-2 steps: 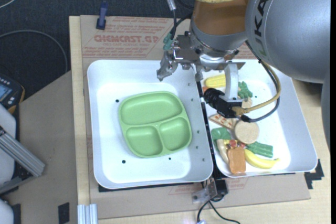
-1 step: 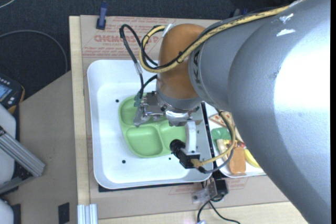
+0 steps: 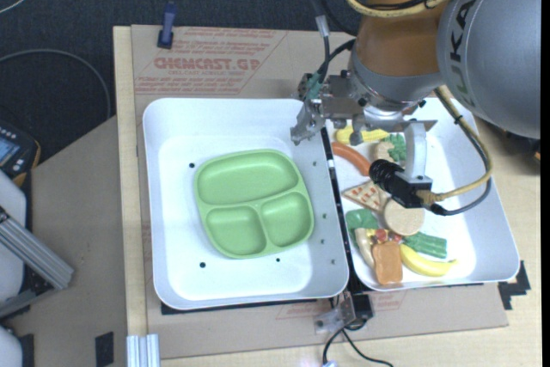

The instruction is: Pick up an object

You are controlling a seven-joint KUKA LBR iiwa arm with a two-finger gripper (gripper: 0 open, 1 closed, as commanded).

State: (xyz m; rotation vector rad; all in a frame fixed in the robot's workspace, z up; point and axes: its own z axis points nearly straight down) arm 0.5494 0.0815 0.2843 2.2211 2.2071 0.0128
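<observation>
Arm [image 3: 447, 21]: grey body with orange band, enters from the right and hangs over the upper part of the right bin, covering much of it.

Counter [image 3: 215, 56]: brown board with red printing at the far edge, carrying both bins side by side.

Left bin [image 3: 163, 185]: white, shallow. Holds a green divided plate [image 3: 253, 202] with three compartments, lying flat near the bin's middle.

Right bin [image 3: 490, 228]: white, shallow. Holds a cluster of toy food along its left half.

Claw [image 3: 378, 120]: sits low over the upper left of the right bin, close to the wall shared by the two bins. Wrist housing and cabling hide the fingertips; cannot tell whether it is spread or pressed together, and no item is seen between the fingers.

Toy food, nearest to farthest from the claw:
- yellow piece [image 3: 371, 135], just beside the claw
- orange-red sausage [image 3: 351, 157], just below the claw
- waffle-like wedge [image 3: 365, 197]
- tan round disc [image 3: 404, 221]
- banana [image 3: 427, 262] and orange piece [image 3: 388, 262], near corner of the bin, well apart from the claw.

Blue clip [image 3: 168, 26]: at the counter's far left edge.
</observation>
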